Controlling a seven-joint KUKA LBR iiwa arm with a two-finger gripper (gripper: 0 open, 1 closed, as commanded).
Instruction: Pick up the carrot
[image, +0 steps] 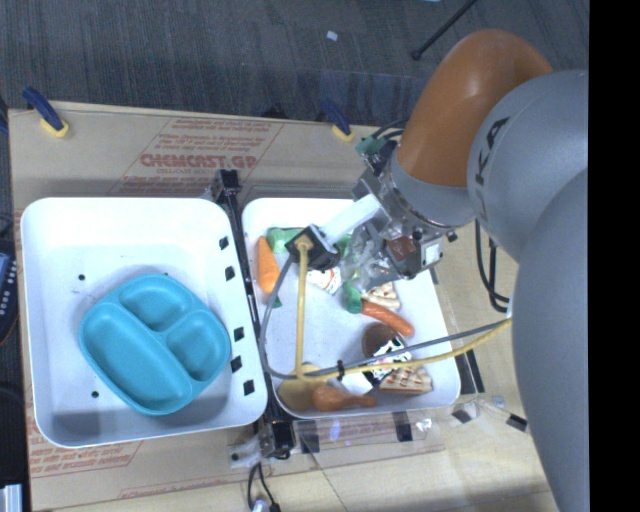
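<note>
The carrot (267, 268) is a short orange piece with a green top. It lies in the right bin (440, 300) near the bin's left wall, pointing toward the front. My gripper (358, 262) hangs over the bin's middle back, to the right of the carrot and apart from it, above a cluster of toy food. The grey arm with its orange band comes in from the upper right and hides the bin's far right corner.
The left bin (50, 300) holds a blue divided plate (155, 343). In the right bin lie a green piece (353, 296), an orange sausage (390, 320), a waffle piece (407, 380) and a brown piece (335, 398). A yellow hose (300, 310) crosses the bin.
</note>
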